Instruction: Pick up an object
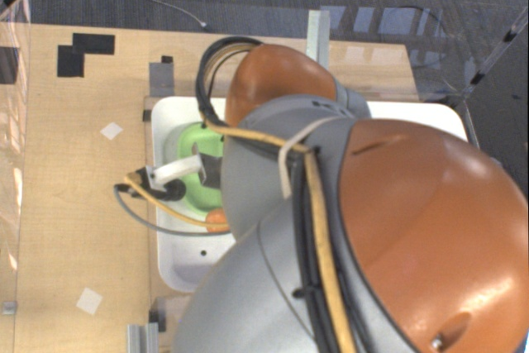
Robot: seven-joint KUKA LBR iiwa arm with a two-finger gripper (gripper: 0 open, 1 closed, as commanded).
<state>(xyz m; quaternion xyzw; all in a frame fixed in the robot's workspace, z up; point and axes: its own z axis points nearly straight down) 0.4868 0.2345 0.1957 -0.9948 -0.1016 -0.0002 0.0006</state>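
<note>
While the grey-and-orange arm (pixel 364 219) covers most of the bench (pixel 74 202) | left white bin (pixel 169 252): holds a green object (pixel 192 146) with an orange object (pixel 216 218) just beside its lower edge | gripper: hidden under the arm, state cannot be told | cables (pixel 145 194): looped over the bin's left rim

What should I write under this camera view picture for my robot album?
Big grey-and-orange arm reaches over a white bin with a green thing inside.

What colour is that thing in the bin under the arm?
Bright green, seen in the camera view.
</note>
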